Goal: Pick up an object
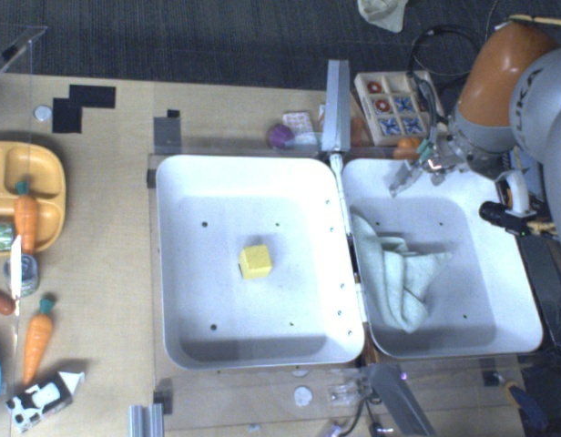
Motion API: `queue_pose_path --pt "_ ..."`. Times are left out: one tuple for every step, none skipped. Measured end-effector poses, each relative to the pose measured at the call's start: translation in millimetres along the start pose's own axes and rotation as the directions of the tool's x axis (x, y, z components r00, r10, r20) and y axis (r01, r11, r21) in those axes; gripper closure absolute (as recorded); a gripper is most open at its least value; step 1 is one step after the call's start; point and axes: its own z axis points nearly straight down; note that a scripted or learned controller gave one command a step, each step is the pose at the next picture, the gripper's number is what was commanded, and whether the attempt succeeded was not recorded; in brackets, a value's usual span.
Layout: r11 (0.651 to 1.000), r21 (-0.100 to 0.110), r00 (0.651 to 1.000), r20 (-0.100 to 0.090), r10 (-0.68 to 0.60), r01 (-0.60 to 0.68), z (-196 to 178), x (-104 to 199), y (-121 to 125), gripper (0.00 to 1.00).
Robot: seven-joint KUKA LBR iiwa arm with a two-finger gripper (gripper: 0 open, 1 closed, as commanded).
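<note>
A small yellow block (256, 261) lies near the middle of the left bin (189, 198). A pale green-white cloth (399, 271) is bunched along the left side of the right bin (490, 271). My gripper (410, 177) hangs over the far edge of the right bin, above and behind the cloth, its thin metal fingers pointing down to the left. Nothing shows between them. The arm with its orange band (499, 71) comes in from the upper right.
A metal divider (336, 107) stands between the bins at the back. Behind the bins lie a tic-tac-toe board (390, 106) and a purple ball (280, 136). A yellow tray (25, 194) with toy food and carrots (36, 335) sits on the far left.
</note>
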Motion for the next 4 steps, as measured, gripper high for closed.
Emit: queue_pose_path --pt "0.999 -0.004 0.999 0.001 -0.05 0.05 49.0 39.8 -74.2 0.0" --pt "0.999 -0.015 0.999 0.004 -0.051 0.051 35.4 40.0 -70.2 1.0" --pt "0.999 -0.014 0.999 0.004 -0.052 0.052 35.4 40.0 -70.2 0.0" --pt "1.0 0.001 1.0 -0.001 -0.013 0.013 52.8 38.2 -8.4 0.0"
